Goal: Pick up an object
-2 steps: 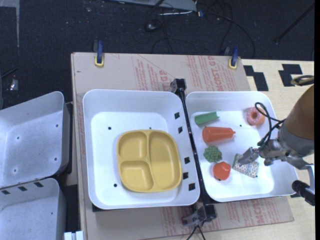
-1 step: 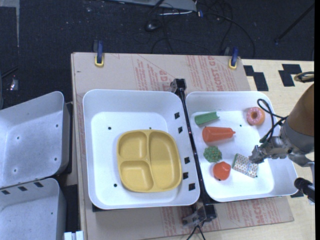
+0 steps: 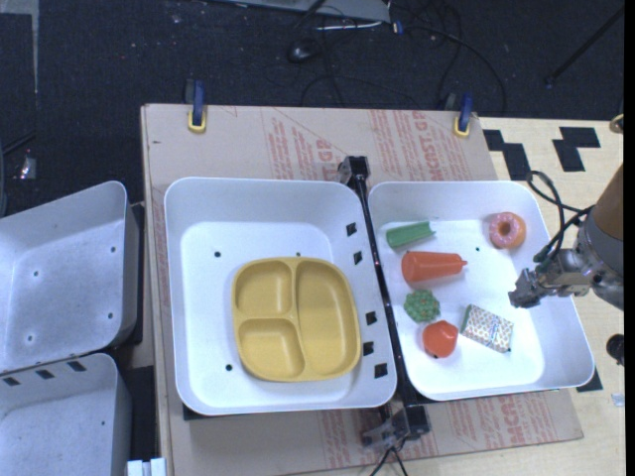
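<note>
Camera view. On the bench (image 3: 258, 137), two white bins side by side. In the left bin (image 3: 198, 266), just a yellow tray (image 3: 296, 318) with three compartments, lying flat near the middle.

In the right bin (image 3: 516, 367), six small things, all resting on the floor and none lifted:
- a green piece (image 3: 410, 233) at the far left corner
- an orange cone (image 3: 432, 266) just beside it on the near side, lying on its side
- a pink donut (image 3: 506, 230) at the far right
- a green broccoli (image 3: 422, 306) below the cone
- a red ball (image 3: 440, 339) near the front, close to the broccoli
- a patterned packet (image 3: 488, 328) just right of the ball, tilted

Reaching in from the right, the gripper (image 3: 526, 293), dark and low over the right side of the right bin, near its right wall. Nearest to it, the packet, on the near-left, and the donut, farther back; apart from both, touching neither as far as can be made out. Nothing visible in the claw. Spread or pressed together: cannot tell, too dark and too small here.

Progress, as a judgement: early. Arm brought to the bin holding the candidates, but no object gripped and none off the floor. Left to do: settle on a target, probably the packet or the donut given how close they lie, line up over it, come down, close on it, and raise it clear of the bin. The whole pick, in short, not yet done.
</note>
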Tool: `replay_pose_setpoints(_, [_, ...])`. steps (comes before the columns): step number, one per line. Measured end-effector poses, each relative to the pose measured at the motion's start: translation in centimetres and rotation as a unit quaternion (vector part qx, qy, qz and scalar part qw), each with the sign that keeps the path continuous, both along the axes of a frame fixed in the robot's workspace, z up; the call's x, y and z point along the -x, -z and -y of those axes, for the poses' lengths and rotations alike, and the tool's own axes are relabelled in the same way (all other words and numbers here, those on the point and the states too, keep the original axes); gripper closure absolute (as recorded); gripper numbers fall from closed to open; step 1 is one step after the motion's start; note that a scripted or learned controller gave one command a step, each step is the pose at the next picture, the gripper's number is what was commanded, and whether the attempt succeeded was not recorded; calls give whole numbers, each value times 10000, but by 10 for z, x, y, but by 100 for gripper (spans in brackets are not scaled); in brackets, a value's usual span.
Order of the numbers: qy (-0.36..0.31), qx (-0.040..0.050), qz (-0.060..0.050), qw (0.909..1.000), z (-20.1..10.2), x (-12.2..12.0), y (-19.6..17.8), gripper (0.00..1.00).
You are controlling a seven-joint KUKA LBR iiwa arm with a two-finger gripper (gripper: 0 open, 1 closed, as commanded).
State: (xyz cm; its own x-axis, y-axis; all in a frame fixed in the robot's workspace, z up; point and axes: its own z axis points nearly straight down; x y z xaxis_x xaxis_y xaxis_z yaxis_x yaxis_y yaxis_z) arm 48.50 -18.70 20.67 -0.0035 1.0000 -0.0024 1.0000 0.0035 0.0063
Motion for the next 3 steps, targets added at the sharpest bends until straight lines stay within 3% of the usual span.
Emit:
replay_pose_setpoints(1, [0,2,1,10000,0,-2,-53,100])
replay_pose_setpoints(3, [-20,-21,-38,10000,-110,-12,-33,100])
